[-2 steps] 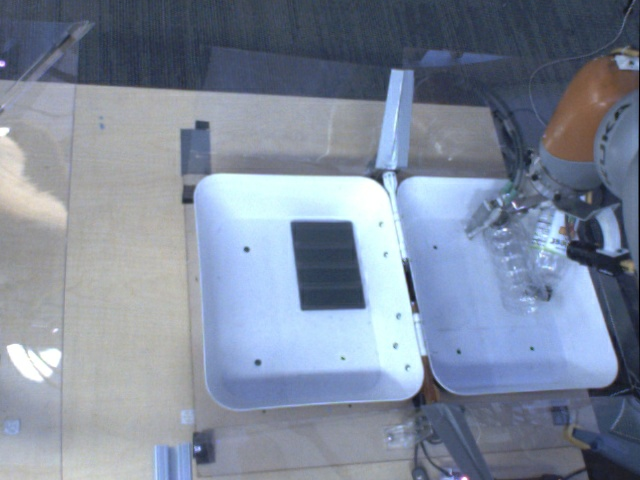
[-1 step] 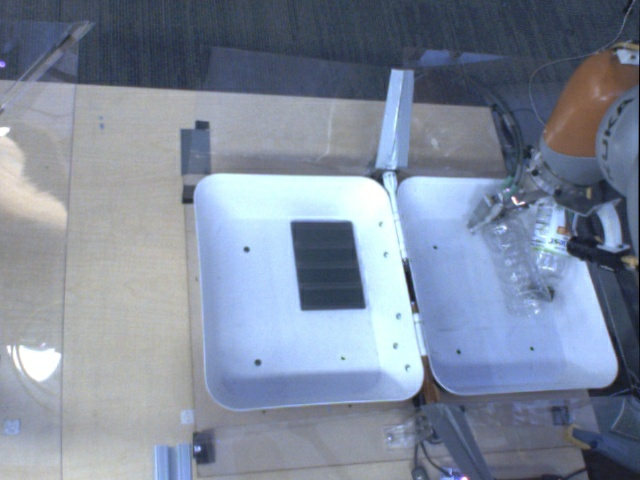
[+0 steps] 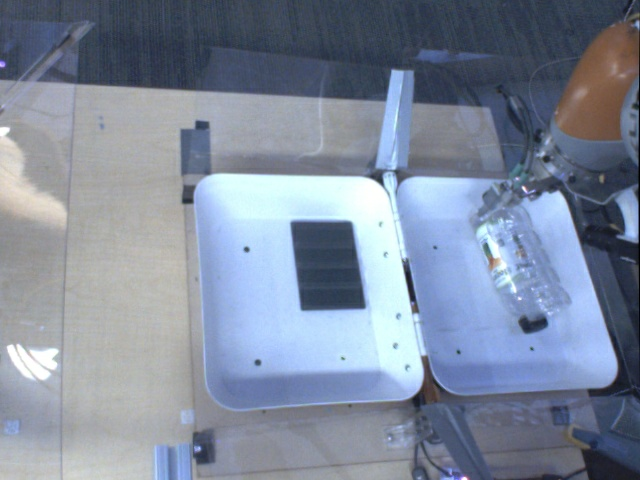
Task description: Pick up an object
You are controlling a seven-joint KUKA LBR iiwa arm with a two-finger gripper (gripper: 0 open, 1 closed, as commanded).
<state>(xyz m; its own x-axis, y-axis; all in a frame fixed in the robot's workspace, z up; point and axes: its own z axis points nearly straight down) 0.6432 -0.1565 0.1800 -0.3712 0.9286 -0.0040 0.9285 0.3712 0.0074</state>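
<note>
A clear plastic bottle [image 3: 518, 266] is seen lying on its side in the right bin [image 3: 450, 358], dark cap toward five o'clock; it is judged light, thin-walled and slippery — best taken across the labelled middle. A label band is visible, but no writing can be read. The gripper [image 3: 525, 183] is found at the bottle's eleven-o'clock end — its state cannot be told.

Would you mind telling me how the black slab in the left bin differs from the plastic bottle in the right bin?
The black slab is dark, opaque, flat and rectangular; the plastic bottle is clear and rounded, with a label and a dark cap. The slab lies square to its bin, the bottle at a slant. The gripper is by the bottle's base. Both lie flat in white bins.
</note>
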